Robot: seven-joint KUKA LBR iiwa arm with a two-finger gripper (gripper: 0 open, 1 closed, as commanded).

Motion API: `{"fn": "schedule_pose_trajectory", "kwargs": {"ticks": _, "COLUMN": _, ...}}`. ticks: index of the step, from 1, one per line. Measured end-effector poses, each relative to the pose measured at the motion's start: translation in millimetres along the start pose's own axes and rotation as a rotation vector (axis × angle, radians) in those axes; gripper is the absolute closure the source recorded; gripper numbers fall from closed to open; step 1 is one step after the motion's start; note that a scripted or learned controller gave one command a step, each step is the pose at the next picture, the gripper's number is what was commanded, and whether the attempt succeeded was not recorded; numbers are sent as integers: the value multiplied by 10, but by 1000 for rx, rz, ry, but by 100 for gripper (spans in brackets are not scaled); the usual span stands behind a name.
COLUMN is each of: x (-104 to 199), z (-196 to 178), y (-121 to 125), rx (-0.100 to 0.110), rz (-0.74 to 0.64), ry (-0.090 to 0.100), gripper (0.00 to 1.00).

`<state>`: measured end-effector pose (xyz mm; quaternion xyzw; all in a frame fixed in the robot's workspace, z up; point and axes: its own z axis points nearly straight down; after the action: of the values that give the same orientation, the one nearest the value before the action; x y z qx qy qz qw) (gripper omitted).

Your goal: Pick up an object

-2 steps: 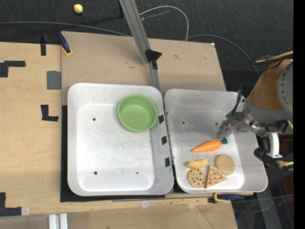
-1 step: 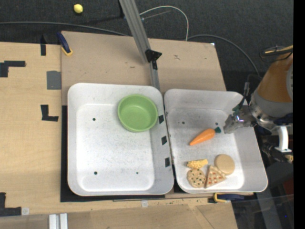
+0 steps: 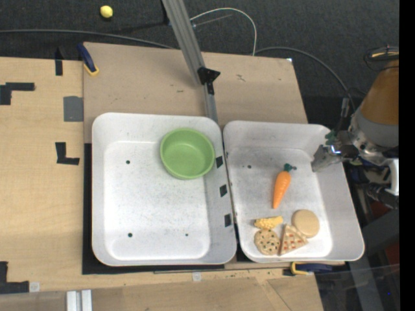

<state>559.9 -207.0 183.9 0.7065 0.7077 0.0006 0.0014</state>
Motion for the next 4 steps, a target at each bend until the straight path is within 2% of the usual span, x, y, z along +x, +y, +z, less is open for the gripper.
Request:
{"fn": "schedule_pose_trajectory", "kwargs": {"ticks": 1, "x": 2, "z": -389, "y": 11, "rx": 0, "rz": 0, "ry": 0, "gripper": 100}}
{"fn": "schedule_pose_trajectory", "kwargs": {"ticks": 2, "x": 522, "z": -289, "y": 116, "rx": 4, "rz": -5, "ry": 2, "gripper": 100}}
{"fn": "schedule_pose_trajectory", "kwargs": {"ticks": 3, "x": 965, "z": -349, "y": 199, "rx": 3, "rz": -5, "ry": 2, "gripper": 100}}
{"fn": "schedule_pose_trajectory", "kwargs": {"ticks": 4, "x": 1517, "z": -270, "y": 216, "rx": 4, "rz": -5, "ry": 3, "gripper": 100}}
